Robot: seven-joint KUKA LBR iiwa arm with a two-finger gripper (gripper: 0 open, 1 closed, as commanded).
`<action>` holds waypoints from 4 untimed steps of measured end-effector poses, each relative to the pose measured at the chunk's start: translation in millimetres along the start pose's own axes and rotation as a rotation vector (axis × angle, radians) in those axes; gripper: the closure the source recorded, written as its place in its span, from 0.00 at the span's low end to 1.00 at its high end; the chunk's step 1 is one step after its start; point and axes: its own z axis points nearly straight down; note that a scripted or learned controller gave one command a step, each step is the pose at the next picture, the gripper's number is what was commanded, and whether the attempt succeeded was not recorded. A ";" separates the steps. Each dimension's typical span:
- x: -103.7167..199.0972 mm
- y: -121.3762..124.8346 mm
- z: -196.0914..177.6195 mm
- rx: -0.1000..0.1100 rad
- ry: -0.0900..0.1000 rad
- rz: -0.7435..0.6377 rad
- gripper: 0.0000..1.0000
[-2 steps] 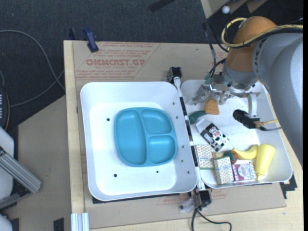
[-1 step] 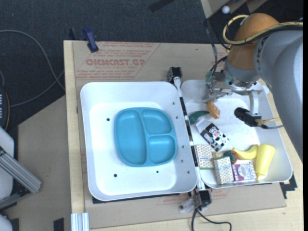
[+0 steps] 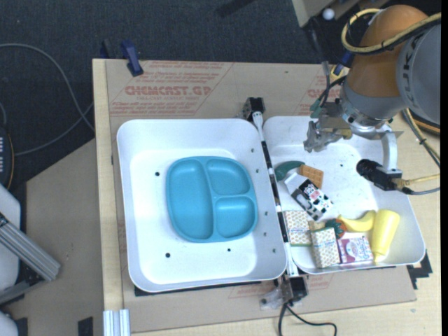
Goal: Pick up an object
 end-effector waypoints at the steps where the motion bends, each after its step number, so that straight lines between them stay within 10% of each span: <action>1: -0.2 -0.3 0.5 0.001 0.000 0.000 0.00; 2: -60.4 -98.8 57.9 0.001 -0.001 0.002 0.00; 3: -43.9 51.4 76.2 -0.002 -0.001 -0.001 0.00; 4: -112.6 -4.8 100.7 0.001 -0.002 0.001 0.00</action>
